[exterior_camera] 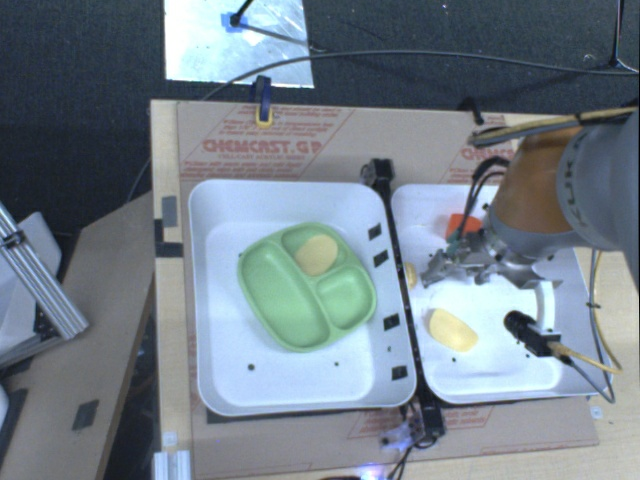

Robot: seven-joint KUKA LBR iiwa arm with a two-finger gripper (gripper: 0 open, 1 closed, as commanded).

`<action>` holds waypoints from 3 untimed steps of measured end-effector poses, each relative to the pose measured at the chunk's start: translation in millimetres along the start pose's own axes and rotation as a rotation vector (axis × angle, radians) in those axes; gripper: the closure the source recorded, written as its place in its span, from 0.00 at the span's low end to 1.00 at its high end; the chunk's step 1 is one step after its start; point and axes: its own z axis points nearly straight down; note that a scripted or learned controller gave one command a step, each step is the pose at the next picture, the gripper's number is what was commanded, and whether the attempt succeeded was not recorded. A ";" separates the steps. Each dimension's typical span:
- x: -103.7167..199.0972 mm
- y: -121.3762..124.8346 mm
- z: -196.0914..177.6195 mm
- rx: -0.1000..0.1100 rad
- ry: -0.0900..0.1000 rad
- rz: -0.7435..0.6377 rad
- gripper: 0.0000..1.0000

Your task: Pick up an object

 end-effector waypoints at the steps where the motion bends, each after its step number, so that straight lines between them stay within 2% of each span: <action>1: -0.3 1.5 -13.1 -0.006 -0.001 0.000 1.00; 2: 1.3 3.6 -56.5 -0.009 -0.002 -0.004 1.00; 3: -9.3 3.5 -113.3 -0.011 -0.003 -0.001 1.00</action>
